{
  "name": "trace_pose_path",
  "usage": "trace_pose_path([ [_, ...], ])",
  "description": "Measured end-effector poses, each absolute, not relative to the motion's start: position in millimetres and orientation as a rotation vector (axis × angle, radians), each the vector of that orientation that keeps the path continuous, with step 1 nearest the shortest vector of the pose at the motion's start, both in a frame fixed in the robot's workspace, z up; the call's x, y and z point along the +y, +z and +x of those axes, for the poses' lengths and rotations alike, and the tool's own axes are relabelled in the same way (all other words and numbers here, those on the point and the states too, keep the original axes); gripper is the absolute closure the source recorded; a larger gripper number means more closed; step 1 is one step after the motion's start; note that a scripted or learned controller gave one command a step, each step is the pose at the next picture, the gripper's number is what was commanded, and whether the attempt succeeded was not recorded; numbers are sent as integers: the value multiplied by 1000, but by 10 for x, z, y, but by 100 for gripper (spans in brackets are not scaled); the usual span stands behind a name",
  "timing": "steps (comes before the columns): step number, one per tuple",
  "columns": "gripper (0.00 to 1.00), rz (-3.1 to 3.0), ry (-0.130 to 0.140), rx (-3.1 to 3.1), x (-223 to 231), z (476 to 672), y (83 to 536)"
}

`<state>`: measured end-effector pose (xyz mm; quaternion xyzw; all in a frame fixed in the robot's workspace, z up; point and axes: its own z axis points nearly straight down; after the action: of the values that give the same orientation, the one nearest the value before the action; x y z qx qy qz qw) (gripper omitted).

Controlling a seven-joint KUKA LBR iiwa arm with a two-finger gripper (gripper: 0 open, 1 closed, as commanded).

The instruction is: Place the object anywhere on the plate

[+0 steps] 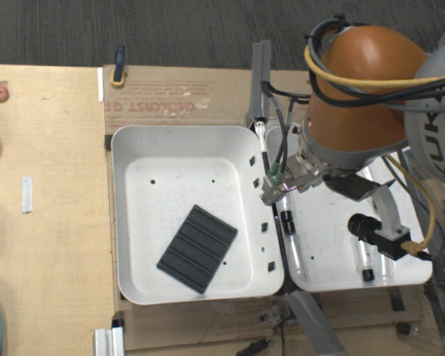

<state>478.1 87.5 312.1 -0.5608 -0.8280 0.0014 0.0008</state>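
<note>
Arm leans over right bin; orange band hides most of wrist. Pincer apparently at divider between bins, fingers too hidden to tell state. Dark ribbed plate lies flat, left of and below pincer, in left bin, well apart. Black-capped clear tubes right of pincer, in right bin; task object possibly among them.

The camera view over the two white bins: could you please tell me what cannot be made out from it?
- Gripper: hidden beneath the arm's orange band and grey wrist, so its fingers and any held object cannot be made out.
- Right white bin: much of its floor is covered by the arm.
- Plate: I cannot identify one; the left white bin holds a dark grey ribbed rectangular slab.
- Orange and teal items at the left edge: cut off.
</note>
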Motion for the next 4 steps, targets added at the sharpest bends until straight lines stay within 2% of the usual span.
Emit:
trace_pose_path([
  [1,100,-1553,4,-2729,670,4779,2372],
  [2,100,-1289,3,-2864,1161,5039,3167],
  [3,100,-280,-1,-3133,1176,5289,4420],
  [4,100,711,-2,-3060,1859,5002,3846],
])
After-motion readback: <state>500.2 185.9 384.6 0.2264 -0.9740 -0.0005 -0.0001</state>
